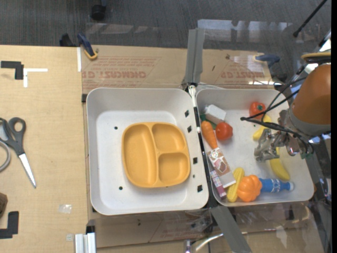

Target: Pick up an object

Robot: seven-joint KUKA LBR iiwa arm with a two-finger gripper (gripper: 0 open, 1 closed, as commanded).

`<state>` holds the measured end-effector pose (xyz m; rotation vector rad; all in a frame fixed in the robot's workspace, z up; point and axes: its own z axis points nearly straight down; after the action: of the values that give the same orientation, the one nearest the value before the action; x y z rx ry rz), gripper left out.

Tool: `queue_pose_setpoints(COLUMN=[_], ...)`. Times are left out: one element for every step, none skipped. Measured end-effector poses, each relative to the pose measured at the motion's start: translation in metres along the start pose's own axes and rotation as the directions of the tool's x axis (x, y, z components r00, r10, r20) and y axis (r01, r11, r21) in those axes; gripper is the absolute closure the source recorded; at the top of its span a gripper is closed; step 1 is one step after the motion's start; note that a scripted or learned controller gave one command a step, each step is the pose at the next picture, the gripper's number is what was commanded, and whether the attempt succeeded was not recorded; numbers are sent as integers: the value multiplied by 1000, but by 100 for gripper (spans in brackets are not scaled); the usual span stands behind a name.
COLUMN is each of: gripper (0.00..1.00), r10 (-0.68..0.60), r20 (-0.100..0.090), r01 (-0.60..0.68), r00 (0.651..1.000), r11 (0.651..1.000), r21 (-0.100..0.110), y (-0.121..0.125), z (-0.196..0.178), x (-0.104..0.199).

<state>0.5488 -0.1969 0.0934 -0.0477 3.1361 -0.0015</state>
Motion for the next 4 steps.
queue_pose_setpoints(gripper=[100, 0, 0, 100], r10=[304, 304, 250, 248], r20=[2, 2, 0, 6], r01=[-304, -304, -250, -248], r00=[953, 953, 968, 969], r11=[953, 953, 968, 969], r21=[0, 0, 1, 1], y=[5, 5, -25, -25], z=[-1, -1, 0, -11], x=[-40, -40, 10, 8])
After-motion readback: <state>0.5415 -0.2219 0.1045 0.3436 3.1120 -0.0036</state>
